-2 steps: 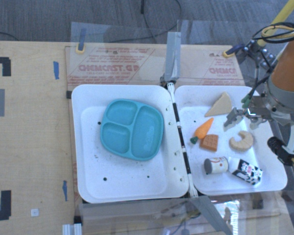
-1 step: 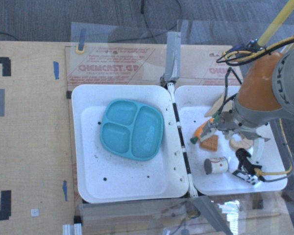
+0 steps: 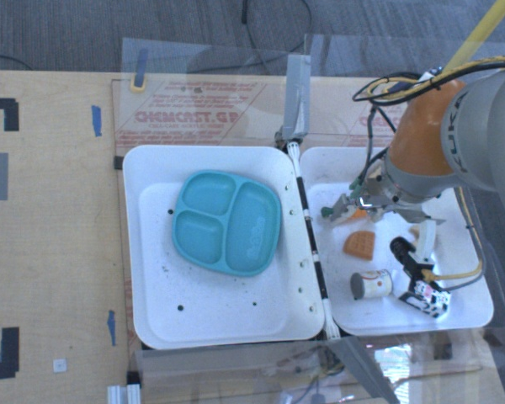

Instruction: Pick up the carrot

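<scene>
Plastic of a smooth, matte white forms the two shallow, round-cornered bins that sit side by side on the pale wood-grain desk (image 3: pixel 50 225). The left white bin (image 3: pixel 143 310) holds a glossy turquoise plastic plate (image 3: pixel 227 223), a rounded square moulded into three compartments, lying flat near the bin's middle.

In the right white bin (image 3: pixel 480 310) the grey arm (image 3: pixel 488 124), with its orange band, reaches in from 3 o'clock. Its metal claw (image 3: pixel 362 203) hangs over the upper left part of the bin floor.

The small toy carrot (image 3: pixel 354 216) has a short orange body with a dark green leafy tuft at its 9 o'clock end. It lies on the bin floor right at the claw's tip, toward 7 o'clock from it, and its orange end is partly hidden beneath the claw. Whether the claw touches the carrot, and whether the claw is open or closed, cannot be told from this slant.

At 6 o'clock from the claw, near the carrot but apart from it, lies an orange wedge-shaped piece (image 3: pixel 360 244) with a grainy surface. Farther toward 6 o'clock a small pale grey cylinder (image 3: pixel 372 284) rests on its side.
</scene>
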Controlling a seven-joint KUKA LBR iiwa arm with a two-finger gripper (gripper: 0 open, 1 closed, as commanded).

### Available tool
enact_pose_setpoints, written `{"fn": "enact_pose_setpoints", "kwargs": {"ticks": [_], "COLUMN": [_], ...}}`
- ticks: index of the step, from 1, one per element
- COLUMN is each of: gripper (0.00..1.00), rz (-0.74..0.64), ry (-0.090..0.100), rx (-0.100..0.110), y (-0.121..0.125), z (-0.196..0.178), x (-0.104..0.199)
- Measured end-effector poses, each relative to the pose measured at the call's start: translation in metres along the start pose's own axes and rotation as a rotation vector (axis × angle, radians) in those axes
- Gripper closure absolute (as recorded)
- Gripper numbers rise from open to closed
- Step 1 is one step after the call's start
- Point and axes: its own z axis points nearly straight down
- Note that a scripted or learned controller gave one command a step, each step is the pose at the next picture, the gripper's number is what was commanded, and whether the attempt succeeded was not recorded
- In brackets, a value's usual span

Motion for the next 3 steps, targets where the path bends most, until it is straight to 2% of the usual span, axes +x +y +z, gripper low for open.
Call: {"fn": "enact_pose_setpoints", "kwargs": {"ticks": [1,2,3], "gripper": [1.0,1.0,1.0], "rz": [0.003,0.443,0.847], "ry": [0.004,0.002,0.001], "rx": [-0.003,-0.001,-0.004], "y": [0.002,-0.018,-0.065], "z": [-0.009,0.0,-0.001], "x": [0.001,-0.006,-0.005]}}
